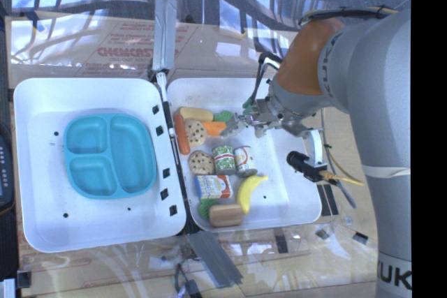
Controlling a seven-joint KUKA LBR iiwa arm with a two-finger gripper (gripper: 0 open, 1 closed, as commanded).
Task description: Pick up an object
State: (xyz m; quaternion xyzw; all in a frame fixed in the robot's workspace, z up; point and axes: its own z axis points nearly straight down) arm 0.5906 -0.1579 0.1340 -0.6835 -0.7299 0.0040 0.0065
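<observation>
1. Arm (349,66) reaches in from the right over the right bin (297,202); orange band sits above the wrist.
2. Pincer (241,121) low over the upper middle of the right bin, tips near the carrot (214,128) & a green item (223,116). Can't tell how far open it is, or whether it has anything.
3. Toy food crowds the bin's left half: yellow roll (195,114) at top, sausage (182,134) along the left wall, two cookies (195,131) (201,162), two cans (224,159) (244,160) side by side mid-bin.
4. Lower down: carton (213,186), banana (248,190) to its right, bread loaf (225,215) at the near wall.
5. Left bin (42,220) holds a blue divided plate (110,154), lying flat.
6. Both bins sit on the table (105,45).
</observation>
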